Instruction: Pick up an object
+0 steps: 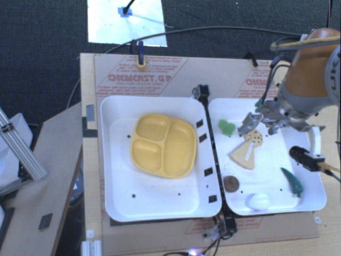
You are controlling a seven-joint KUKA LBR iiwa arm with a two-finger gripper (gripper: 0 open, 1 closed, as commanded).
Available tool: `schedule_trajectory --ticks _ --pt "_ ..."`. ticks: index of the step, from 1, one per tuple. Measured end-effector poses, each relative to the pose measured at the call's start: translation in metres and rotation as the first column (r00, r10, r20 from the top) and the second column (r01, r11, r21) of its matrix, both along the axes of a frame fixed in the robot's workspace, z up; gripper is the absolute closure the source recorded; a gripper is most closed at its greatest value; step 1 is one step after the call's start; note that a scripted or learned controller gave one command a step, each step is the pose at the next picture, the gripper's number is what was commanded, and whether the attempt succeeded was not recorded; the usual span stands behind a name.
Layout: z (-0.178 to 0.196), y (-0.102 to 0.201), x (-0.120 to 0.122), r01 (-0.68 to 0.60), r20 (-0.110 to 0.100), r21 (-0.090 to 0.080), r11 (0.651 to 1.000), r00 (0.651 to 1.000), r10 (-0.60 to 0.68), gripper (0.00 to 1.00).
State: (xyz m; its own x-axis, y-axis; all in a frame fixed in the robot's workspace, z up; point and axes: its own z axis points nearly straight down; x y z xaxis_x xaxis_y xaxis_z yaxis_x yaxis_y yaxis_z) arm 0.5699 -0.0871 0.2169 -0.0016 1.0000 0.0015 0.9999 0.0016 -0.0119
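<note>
My gripper hangs over the back of the right bin, open, with nothing between its fingers. Just below it lies a tan cheese wedge with holes at its narrow end, which sits under the left finger. A small green piece rests to the left of the gripper, near the divider. Toward the front of this bin are a brown round disc, a white egg and a dark green pepper at the right.
The left bin holds a yellow divided plate in its middle. A black-clipped divider separates the two bins. Cardboard lies behind the bins.
</note>
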Motion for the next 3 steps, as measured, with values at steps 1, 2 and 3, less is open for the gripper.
schedule_trajectory --ticks 1,2,3 --pt "0.007 0.0 0.003 -0.002 0.013 -0.001 1.0 1.0 0.002 0.0" --pt "-0.038 -0.005 -0.002 0.001 0.01 -0.001 1.0 1.0 -0.001 0.0" --pt "-0.088 0.001 -0.011 0.0 0.009 -0.001 1.0 1.0 0.0 0.0"
